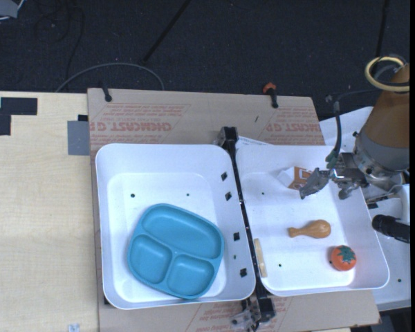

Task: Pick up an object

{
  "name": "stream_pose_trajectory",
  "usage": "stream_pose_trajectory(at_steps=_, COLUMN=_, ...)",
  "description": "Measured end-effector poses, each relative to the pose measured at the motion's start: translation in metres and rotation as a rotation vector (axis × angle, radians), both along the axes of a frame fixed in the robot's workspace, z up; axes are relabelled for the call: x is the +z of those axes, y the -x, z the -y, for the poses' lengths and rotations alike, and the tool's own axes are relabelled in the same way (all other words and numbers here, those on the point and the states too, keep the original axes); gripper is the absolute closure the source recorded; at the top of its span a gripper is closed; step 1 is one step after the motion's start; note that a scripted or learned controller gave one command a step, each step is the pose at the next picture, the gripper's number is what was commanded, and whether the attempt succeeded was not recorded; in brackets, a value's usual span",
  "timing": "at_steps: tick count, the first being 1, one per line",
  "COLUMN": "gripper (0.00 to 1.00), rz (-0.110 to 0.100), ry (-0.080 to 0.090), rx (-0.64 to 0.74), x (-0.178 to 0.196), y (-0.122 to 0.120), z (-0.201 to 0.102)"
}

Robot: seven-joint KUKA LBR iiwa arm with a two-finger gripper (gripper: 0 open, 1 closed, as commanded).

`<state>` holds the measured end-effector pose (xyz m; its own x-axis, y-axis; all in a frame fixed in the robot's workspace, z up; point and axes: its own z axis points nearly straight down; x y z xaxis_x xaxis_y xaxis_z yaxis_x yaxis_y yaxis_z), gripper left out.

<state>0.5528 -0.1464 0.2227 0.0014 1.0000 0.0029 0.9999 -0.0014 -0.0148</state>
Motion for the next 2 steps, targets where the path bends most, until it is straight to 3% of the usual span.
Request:
stream_pose_trajectory(at_steps=1, gripper=0.0, rz=0.011, ry=0.002, rx=0.002, x=0.006, y=-0.002, z=0.0)
stream_pose_trajectory(at_steps=2, gripper=0.0, rz=0.007, ry=0.001, rx=0.002, x=-0.038, y=-0.001, z=-0.004)
